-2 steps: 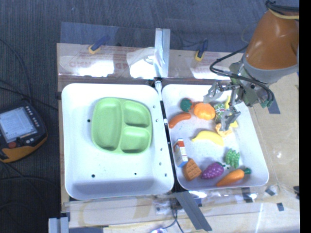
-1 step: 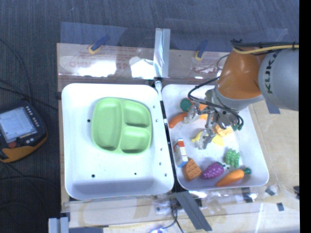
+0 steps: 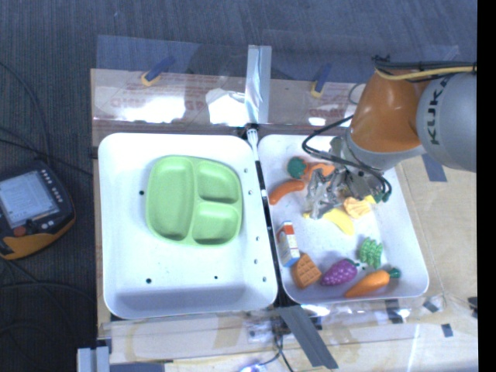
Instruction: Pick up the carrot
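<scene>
An orange carrot (image 3: 369, 283) with a green top lies in the right bin (image 3: 411, 239) at its near right corner, next to purple grapes (image 3: 339, 271). Another orange, curved piece (image 3: 284, 190) with a round green end (image 3: 296, 166) lies at the bin's far left. My gripper (image 3: 322, 198) hangs low over the middle of the right bin, just right of that curved piece and beside a yellow wedge (image 3: 341, 220). It is well apart from the carrot at the near corner. The wrist hides what lies right under it.
The right bin also holds green grapes (image 3: 370, 250), a waffle-like piece (image 3: 306, 270), a small white-and-red carton (image 3: 288, 241) and a yellow block (image 3: 359, 206). The left bin (image 3: 124, 285) bears a green divided plate (image 3: 194, 198). A pendant (image 3: 31, 204) lies at the far left.
</scene>
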Robot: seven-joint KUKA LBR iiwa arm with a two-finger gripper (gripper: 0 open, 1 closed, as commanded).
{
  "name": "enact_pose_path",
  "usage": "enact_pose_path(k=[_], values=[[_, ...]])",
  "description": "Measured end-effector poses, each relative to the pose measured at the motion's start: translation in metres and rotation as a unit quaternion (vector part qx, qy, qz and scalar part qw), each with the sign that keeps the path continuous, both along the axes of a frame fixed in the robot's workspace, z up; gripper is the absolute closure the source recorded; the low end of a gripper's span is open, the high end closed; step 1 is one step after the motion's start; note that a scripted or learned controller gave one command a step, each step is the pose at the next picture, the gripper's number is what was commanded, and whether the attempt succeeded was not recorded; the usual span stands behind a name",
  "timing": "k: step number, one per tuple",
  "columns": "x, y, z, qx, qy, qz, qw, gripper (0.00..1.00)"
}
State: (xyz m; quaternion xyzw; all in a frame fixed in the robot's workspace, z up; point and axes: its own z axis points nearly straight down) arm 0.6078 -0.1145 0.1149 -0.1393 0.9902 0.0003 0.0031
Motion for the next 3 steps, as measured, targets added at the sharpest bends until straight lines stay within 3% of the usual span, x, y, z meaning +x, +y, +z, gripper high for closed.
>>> enact_pose_path(k=[1, 2, 3], values=[[-0.022, 0.032, 0.072, -0.0012, -0.002, 0.047, 0.9989, 1.00], [-0.103, -0.009, 0.125, -0.0020, -0.001, 0.015, 0.9999, 1.00], [-0.103, -0.006, 0.122, -0.0008, 0.002, 0.017, 0.9999, 0.00]])
